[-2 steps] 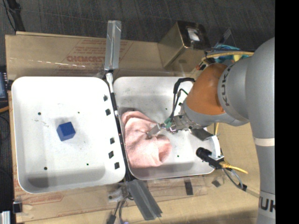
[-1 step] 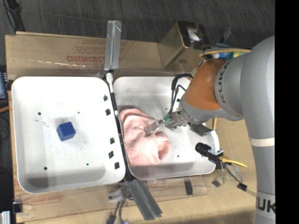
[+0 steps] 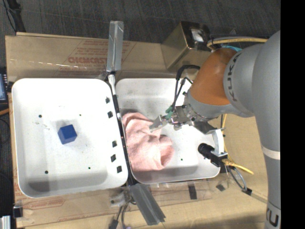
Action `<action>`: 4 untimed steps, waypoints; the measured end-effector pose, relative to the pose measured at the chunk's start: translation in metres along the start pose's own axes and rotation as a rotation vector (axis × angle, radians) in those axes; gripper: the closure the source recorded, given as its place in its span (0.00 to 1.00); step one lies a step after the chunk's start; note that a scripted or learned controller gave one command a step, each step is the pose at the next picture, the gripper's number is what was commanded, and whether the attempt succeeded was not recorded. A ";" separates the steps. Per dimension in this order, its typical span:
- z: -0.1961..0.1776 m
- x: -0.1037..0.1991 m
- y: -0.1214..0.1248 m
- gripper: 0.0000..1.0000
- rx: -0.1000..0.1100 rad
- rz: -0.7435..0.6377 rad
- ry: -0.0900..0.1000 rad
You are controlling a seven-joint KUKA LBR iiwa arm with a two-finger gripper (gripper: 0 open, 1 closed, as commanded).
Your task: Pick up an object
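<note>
While the gripper (image 3: 159,123) is hovering in the right bin (image 3: 143,87), the pink cloth (image 3: 145,144) is lying directly below and left of it against the divider. Contact is being suggested, but whether anything is being pinched cannot be told. The blue cube (image 3: 67,133) is sitting well apart in the left bin (image 3: 28,94).

Robotics lab: grey arm (image 3: 257,80), white bins (image 3: 28,128), cardboard-covered bench (image 3: 57,56), loose cables (image 3: 238,168).

Arm (image 3: 257,80) cut off at rt edge
</note>
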State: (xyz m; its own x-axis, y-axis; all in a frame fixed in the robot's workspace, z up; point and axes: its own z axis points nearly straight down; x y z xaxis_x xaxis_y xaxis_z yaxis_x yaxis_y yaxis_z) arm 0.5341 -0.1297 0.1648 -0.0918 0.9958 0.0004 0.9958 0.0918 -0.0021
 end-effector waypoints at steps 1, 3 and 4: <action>0.071 -0.043 -0.031 0.00 -0.004 0.024 0.000; 0.071 -0.029 0.054 0.00 -0.004 0.019 0.000; 0.070 -0.016 0.075 0.00 -0.005 -0.103 -0.003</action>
State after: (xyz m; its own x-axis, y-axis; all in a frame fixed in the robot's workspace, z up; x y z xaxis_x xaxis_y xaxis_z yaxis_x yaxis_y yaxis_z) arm 0.6098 -0.1392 0.0943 -0.1936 0.9811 -0.0027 0.9811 0.1936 0.0030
